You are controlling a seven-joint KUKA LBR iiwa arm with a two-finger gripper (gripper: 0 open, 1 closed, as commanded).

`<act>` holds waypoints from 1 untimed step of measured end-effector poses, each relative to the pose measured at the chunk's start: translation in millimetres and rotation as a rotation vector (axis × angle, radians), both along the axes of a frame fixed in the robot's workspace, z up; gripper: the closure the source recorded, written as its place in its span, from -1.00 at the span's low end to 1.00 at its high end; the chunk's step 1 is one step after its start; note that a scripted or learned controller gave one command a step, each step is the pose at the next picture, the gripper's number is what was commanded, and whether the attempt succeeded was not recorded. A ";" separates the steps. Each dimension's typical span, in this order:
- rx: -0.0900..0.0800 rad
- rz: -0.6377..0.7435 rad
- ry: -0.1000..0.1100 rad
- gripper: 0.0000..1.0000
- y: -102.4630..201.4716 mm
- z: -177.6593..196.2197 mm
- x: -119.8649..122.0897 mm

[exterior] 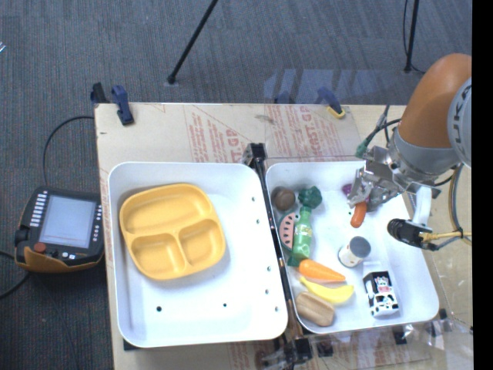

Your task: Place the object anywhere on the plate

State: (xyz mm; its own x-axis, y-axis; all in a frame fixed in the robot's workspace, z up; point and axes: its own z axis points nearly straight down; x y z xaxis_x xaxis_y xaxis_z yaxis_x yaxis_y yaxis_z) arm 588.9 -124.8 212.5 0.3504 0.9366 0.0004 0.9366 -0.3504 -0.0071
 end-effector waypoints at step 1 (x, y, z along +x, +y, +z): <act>0.003 0.238 0.005 1.00 79.7 -29.2 -68.1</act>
State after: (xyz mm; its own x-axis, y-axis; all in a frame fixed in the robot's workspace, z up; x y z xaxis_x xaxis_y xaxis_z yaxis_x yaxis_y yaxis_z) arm 520.8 -45.1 183.3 0.1202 0.9927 0.0019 0.9927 -0.1202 -0.0129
